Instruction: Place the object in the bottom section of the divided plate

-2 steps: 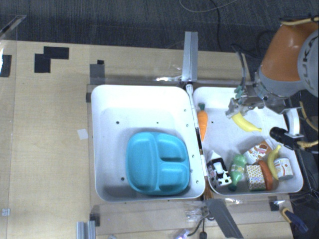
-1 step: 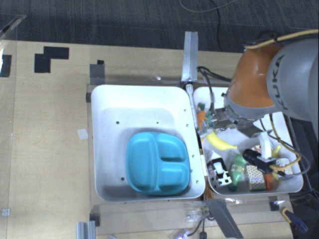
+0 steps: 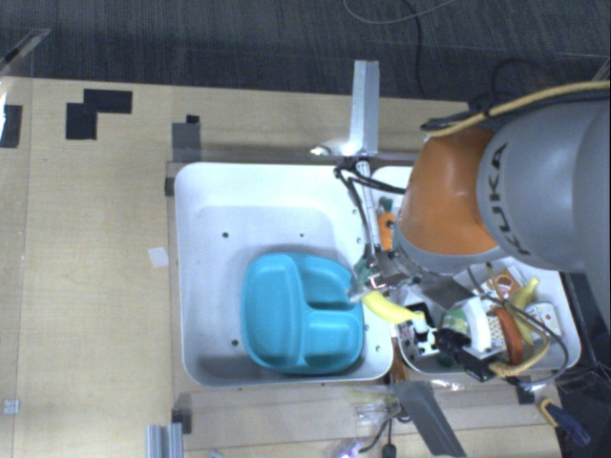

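Blue divided plate [image 3: 301, 311] sits in the left white bin [image 3: 205, 256], toward its lower right corner. It is smooth moulded plastic with rounded corners, one long section on the left and two smaller ones on the right; all sections look bare. The bin is glossy and shallow, with a few small dark holes in its floor.

Gripper [image 3: 370, 284] hangs at the plate's right edge, over the wall between the bins. Can't tell its finger state because the wrist and cables blur it. The banana [image 3: 386, 307], a small curved yellow object, is just below the gripper, beside the plate rim and not in any section. Contact with the fingers is unclear.

Right bin [image 3: 571, 327] holds a jumble of mixed items under the grey arm [image 3: 544, 179].
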`<state>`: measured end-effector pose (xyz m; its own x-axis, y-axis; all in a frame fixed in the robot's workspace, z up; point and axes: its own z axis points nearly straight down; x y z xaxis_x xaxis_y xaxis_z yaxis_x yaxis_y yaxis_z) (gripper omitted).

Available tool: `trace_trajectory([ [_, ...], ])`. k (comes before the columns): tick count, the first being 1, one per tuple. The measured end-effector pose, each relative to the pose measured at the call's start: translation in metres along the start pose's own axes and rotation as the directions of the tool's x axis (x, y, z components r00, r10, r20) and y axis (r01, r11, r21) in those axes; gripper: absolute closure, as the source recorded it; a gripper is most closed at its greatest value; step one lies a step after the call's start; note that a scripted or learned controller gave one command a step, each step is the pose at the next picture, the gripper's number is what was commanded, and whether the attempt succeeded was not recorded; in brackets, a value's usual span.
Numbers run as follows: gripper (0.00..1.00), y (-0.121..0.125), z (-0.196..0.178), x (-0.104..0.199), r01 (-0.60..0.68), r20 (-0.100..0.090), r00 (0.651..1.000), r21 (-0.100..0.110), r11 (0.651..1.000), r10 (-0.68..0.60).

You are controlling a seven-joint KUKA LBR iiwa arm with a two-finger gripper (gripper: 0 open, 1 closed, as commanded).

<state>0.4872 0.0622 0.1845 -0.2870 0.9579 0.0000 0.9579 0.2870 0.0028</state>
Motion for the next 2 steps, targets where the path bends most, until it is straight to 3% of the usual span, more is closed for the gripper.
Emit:
trace_trajectory([
  [1, 1.00, 0.0259, 0.0105, 0.0880, -0.195, 0.000, 0.981, 0.001, 0.981, 0.195],
  [2, 0.00, 0.0259, 0.0104, 0.0878, -0.195, 0.000, 0.981, 0.001, 0.981, 0.195],
])
